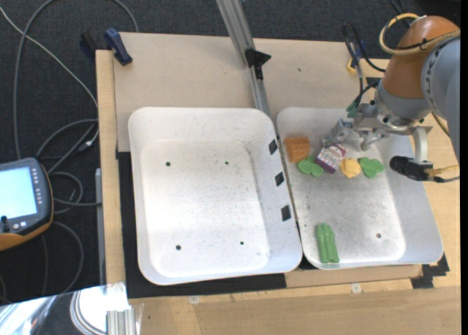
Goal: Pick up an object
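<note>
While the gripper [349, 130] is hovering over the purple-white packet [330, 157], finger state unclear; packet is looking light, crinkly, slippery, best pinching across its narrow sides.

Blue clamp [117, 45] on bench corner; teach pendant [22, 198] (screen lit) far left; cables [51, 70] on floor

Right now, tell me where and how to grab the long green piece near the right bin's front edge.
Grip the long green piece across its narrow width at mid-length, coming straight down from above. It lies flat and alone on the right bin floor, long axis running roughly front to back, so its two long sides look free for the fingers.
</note>
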Robot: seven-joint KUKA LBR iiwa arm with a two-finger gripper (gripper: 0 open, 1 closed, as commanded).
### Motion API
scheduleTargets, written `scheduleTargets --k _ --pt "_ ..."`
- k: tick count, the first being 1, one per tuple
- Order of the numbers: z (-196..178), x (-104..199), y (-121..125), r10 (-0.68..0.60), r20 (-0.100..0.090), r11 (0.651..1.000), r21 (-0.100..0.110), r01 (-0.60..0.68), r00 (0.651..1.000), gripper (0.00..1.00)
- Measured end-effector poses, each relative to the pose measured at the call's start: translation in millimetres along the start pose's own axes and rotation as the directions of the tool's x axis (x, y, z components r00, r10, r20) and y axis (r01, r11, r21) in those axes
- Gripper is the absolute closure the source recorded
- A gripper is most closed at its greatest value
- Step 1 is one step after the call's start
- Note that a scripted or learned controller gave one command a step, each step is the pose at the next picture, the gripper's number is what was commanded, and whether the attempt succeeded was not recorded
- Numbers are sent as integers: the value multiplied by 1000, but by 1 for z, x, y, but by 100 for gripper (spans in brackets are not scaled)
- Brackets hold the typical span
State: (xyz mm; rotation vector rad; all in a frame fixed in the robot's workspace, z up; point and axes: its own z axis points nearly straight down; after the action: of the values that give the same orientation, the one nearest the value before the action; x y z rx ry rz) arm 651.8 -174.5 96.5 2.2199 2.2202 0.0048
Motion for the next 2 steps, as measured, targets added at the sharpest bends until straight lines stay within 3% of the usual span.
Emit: scheduleTargets --k 1,2 --pt "-14 0 2 -2 3 1000 -9 2 1000 100" --pt "-68 5 -5 -1 2 1000 -4 1 1000 100"
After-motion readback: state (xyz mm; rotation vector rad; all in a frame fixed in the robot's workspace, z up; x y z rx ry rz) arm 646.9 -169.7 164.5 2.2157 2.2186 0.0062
